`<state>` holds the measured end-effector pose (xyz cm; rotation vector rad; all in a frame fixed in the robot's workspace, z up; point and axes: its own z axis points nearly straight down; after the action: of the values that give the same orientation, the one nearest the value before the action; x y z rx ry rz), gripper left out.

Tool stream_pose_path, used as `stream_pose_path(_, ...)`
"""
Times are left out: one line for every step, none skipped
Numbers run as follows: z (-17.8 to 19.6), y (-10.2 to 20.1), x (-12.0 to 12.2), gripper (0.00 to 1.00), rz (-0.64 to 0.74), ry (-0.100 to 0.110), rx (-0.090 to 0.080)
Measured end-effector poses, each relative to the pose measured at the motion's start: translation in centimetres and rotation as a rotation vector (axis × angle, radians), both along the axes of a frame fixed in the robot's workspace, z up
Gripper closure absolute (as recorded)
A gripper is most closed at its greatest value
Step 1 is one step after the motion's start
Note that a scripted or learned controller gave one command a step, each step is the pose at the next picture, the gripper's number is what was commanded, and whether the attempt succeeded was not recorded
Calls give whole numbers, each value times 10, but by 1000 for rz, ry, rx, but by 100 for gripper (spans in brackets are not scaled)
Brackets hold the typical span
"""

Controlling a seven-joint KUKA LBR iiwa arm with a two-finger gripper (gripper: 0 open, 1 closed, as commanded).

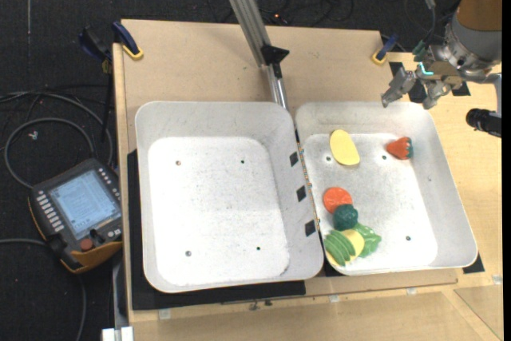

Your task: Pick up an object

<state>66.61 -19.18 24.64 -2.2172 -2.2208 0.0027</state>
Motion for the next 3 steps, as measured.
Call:
stream_pose_path(3, 0, 1, 0, 2, -3, -2)
stream_pose_path(-60, 5, -4, 0, -1, 2, -1)
stream_pose_path(-108, 14, -4, 0, 2, 1, -1)
